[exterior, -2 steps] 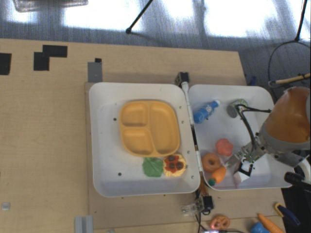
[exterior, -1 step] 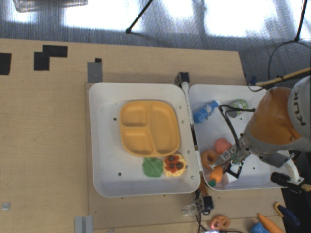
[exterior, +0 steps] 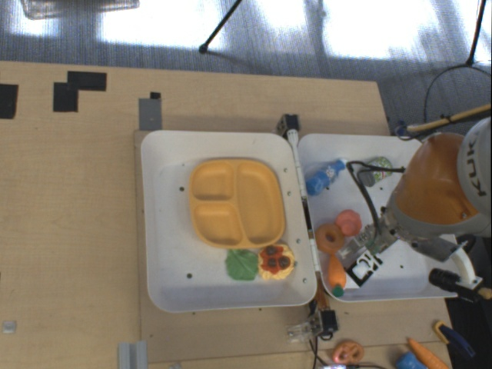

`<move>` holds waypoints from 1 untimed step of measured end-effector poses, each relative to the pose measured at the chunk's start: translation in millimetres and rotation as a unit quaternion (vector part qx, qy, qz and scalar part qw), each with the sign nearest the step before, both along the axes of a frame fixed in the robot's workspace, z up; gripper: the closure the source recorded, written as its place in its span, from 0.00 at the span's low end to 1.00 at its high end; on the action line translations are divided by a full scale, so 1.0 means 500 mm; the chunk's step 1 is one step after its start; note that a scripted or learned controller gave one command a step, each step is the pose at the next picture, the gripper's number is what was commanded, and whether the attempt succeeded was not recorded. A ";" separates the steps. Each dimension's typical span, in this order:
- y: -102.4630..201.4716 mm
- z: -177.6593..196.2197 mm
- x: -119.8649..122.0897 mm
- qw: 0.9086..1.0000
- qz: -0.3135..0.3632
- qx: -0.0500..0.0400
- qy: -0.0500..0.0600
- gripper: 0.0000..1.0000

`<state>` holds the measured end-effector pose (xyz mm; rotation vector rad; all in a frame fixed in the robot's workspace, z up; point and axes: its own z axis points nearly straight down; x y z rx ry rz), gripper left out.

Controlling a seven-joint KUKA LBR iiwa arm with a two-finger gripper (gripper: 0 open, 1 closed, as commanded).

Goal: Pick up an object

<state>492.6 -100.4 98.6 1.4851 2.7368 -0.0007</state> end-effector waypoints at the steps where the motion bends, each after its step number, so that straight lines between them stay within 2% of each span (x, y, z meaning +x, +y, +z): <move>1: 0.000 0.000 0.000 1.000 0.000 0.000 0.000 0.00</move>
